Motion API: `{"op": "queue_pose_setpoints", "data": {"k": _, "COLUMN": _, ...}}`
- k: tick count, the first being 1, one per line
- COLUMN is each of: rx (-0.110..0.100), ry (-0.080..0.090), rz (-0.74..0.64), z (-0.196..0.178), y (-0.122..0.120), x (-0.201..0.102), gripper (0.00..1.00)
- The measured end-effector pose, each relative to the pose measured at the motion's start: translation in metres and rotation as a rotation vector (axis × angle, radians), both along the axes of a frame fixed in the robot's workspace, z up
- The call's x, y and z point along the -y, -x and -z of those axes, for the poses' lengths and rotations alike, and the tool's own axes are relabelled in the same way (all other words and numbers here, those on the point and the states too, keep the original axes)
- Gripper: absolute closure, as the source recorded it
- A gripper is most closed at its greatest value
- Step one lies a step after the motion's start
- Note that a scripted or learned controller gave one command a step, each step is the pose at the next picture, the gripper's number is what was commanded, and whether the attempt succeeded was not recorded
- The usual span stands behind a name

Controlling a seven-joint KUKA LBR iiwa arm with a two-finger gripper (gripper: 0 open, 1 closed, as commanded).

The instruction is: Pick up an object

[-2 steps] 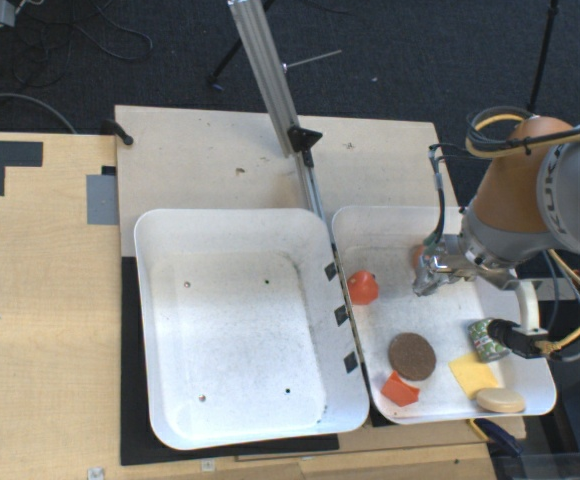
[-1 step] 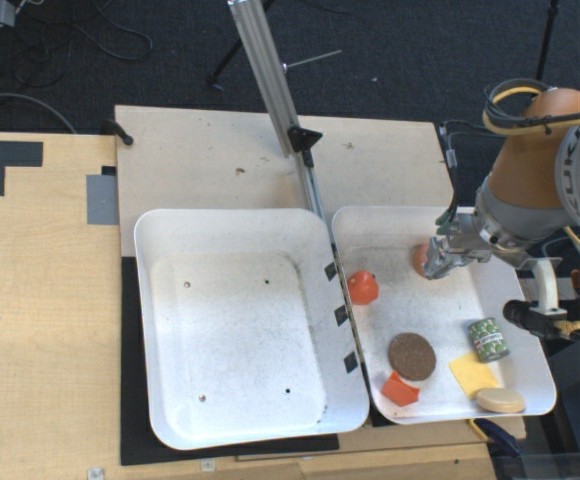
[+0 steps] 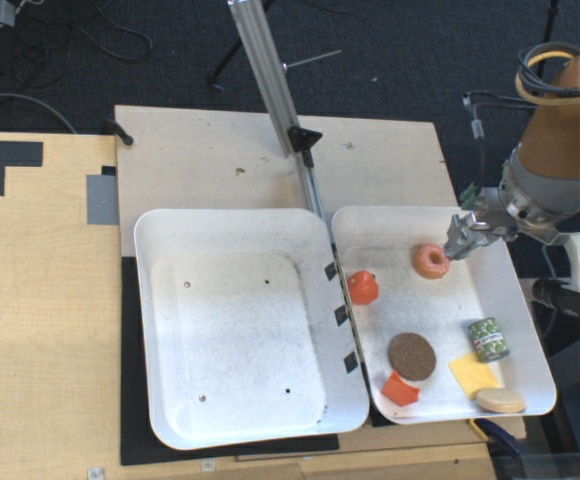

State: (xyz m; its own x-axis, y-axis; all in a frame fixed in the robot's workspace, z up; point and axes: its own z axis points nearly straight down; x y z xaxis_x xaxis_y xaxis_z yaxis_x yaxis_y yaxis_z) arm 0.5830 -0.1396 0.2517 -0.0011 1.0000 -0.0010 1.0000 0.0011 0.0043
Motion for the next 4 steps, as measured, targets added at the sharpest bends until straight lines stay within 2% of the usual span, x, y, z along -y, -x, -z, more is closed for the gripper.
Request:
{"op": "queue_pose_setpoints", "data": {"k": 1, "rx": -0.008, "ry": -0.003, "rz": -0.002, "z": 0.011, "y": -0.001, "x": -0.047, "gripper": 1.00}}
{"op": "queue_pose_setpoints", "data": {"k": 3, "rx": -0.009, "ry": -0.003, "rz": -0.003, "z": 0.033, "y": 0.015, "x": -0.153, "gripper": 1.00}}
{"op": "queue_pose_setpoints", "data": {"k": 4, "rx": -0.007, "ry": -0.003, "rz": -0.005, "z": 0.024, "y": 0.019, "x": -0.215, "gripper": 1.00}}
